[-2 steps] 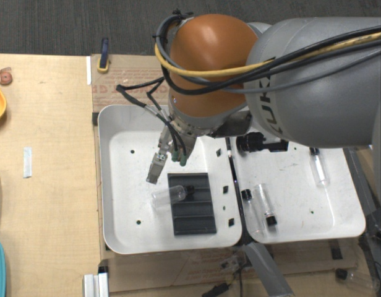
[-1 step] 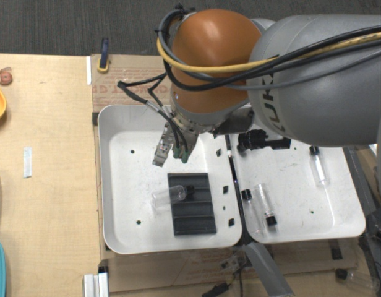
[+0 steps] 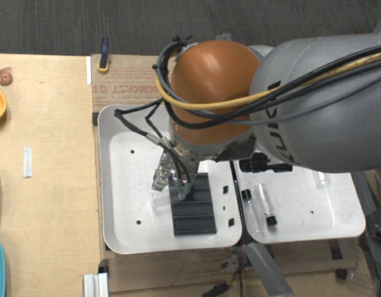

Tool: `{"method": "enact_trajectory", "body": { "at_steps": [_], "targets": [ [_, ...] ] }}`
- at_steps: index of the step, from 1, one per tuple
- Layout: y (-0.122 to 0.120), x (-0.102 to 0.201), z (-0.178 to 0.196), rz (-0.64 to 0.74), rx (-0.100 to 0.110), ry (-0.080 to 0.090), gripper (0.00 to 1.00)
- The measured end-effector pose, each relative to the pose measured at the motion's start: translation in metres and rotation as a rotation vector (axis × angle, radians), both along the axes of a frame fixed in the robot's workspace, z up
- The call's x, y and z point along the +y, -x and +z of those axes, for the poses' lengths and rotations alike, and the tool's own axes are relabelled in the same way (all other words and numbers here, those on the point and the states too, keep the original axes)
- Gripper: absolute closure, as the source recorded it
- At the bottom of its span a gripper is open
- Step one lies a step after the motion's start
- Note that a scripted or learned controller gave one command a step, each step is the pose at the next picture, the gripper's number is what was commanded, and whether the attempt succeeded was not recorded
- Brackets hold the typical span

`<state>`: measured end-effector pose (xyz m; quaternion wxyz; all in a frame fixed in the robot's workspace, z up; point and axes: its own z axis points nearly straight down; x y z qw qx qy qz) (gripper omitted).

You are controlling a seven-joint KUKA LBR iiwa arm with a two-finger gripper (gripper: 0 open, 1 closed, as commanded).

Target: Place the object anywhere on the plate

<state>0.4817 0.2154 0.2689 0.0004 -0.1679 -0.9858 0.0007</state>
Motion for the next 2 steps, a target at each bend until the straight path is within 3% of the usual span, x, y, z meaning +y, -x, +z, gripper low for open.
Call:
{"method": "enact_trajectory", "body": {
  "at_steps": [1, 2],
  "targets": [
    [-0.0622, 0.0125, -0.0324, -0.002, -0.001, -0.001, 1.0],
    [-0.0623, 0.0123, -0.0324, -0.002, -0.001, -0.001, 0.0]
  ]
}}
